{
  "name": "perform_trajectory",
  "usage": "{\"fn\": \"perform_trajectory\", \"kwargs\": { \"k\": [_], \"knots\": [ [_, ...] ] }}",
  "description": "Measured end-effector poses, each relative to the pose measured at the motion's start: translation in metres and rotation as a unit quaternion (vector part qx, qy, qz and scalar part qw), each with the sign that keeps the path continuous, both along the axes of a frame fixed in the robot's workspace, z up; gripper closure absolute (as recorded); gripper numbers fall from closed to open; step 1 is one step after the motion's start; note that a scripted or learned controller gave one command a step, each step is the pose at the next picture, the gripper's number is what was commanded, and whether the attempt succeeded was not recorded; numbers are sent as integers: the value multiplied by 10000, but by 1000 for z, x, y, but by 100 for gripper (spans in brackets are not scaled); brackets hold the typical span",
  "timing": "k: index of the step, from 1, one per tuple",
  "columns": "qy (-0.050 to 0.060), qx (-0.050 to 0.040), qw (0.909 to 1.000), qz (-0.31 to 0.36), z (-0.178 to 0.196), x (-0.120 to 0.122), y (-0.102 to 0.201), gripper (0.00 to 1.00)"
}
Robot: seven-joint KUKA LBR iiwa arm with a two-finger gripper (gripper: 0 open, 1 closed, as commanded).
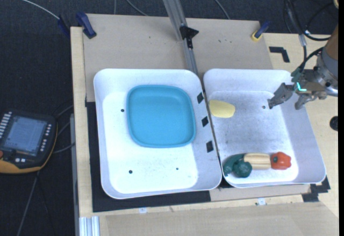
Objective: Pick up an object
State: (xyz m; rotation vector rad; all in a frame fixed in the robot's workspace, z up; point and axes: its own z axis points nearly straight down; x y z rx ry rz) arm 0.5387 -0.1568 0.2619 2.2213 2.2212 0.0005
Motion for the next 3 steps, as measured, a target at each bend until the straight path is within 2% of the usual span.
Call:
{"fn": "perform_trajectory", "kwargs": {
  "k": [1,2,3],
  "knots": [
    [0,0,10000,0,0,0,0,0],
    [16,2,10000,1,-42,-2,0,0],
    [25,5,10000,1,-103,1,3,0]
  ]
}}
